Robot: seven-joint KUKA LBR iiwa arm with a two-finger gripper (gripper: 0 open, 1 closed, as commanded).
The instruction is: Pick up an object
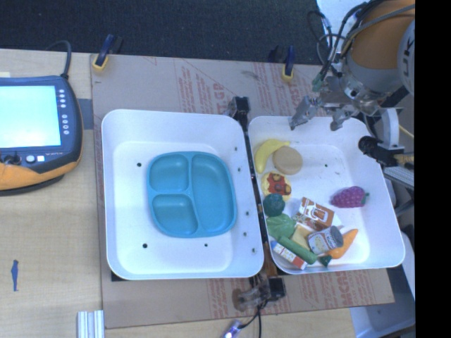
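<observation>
We're hovering with the gripper (319, 118) over the far edge of the right bin (384, 210), its two fingers spread wide with nothing between them; we'd pick the purple grape bunch (349, 197), lying alone near the bin's right wall, well apart from the clutter heaped in the near-left corner; its long axis runs roughly along the bin's width, tilted a little, the narrow tip pointing toward the left wall; to do this well, we judge we should travel toward the near-right, turn the fingers to straddle the short axis, then drop straight down, keeping off the wall; the blue divided plate (191, 193) in the left bin (116, 189) doesn't concern us
</observation>
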